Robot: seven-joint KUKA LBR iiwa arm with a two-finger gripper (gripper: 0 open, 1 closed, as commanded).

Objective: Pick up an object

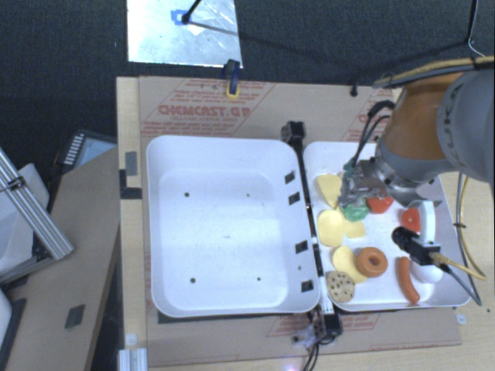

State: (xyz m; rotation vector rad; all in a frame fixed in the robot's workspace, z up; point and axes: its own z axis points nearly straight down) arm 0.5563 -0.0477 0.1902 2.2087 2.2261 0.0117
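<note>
Cookie (339,285) lies nearest, while the tool (354,195), grip state unclear, should drop squarely over the green piece (354,211) before closing.

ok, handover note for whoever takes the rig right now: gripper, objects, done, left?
Gripper: low in the right white bin, over the small green toy piece; finger state unreadable.
Objects: all in the right bin: pale yellow pieces, orange ring doughnut, chocolate-chip cookie, red sausage, red tomato-like pieces. Left white bin sits beside it.
Done: nothing visibly lifted.
Left: secure one object and raise it.
</note>
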